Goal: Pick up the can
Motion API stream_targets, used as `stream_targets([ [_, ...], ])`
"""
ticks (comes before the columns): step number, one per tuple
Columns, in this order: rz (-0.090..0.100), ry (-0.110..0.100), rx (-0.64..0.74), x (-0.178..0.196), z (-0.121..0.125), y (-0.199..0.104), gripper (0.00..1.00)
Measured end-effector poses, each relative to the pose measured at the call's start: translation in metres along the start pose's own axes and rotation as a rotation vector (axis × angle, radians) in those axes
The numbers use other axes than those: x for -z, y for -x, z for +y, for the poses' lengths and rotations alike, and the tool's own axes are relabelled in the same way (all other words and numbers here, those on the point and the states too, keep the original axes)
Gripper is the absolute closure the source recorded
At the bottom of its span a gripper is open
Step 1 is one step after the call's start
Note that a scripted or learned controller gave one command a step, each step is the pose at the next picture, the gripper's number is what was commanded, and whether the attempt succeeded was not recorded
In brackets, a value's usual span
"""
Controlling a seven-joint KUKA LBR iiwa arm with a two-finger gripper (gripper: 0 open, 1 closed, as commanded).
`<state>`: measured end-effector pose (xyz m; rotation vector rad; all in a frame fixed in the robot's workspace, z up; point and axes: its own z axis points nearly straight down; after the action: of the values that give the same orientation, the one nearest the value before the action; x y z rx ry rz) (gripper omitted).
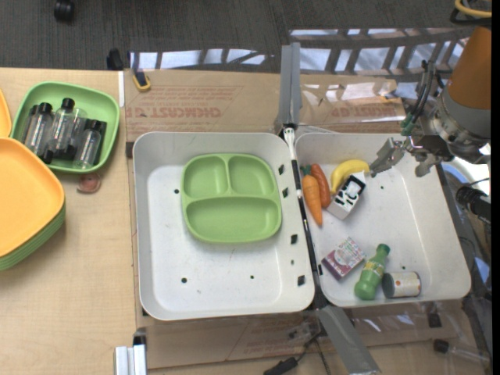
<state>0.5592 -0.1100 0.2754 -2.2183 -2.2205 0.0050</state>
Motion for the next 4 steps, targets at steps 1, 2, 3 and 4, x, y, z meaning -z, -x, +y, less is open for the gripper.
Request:
stream_targets([
  [1, -0.001, 0.003, 0.019, -0.041, 0.047, 0.042, 0.0],
  [2, -0.002, 0.003, 0.017, -0.032, 0.047, 0.043, 1.0],
  [3, -0.002, 0.003, -0.15, -0.032, 0.1, 0.064, 1.0],
  [4, 0.0, 0.002, 0.059, -0.087, 0.054, 0.09, 1.0],
])
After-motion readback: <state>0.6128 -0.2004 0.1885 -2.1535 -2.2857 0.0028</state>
